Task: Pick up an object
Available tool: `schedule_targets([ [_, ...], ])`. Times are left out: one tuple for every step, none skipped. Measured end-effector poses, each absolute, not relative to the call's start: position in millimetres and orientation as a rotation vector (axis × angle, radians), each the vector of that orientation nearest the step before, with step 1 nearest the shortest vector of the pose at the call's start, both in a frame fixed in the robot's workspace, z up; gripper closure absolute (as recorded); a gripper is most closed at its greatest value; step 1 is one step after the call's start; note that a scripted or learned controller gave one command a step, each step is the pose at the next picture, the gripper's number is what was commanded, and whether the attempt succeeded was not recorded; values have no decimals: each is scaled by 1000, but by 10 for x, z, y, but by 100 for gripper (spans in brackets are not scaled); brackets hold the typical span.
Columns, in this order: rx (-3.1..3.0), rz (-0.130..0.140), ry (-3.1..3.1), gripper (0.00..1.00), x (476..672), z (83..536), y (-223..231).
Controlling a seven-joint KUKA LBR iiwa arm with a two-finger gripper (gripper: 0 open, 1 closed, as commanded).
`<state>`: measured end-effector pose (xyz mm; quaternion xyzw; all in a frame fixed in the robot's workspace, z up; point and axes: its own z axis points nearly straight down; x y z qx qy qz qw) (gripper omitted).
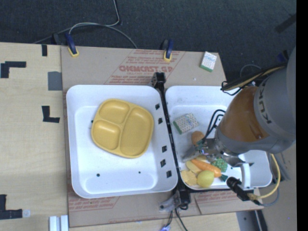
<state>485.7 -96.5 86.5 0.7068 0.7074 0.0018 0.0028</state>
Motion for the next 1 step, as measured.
schedule_targets([
  [2218, 4, 2220, 0, 5409, 866, -1010],
])
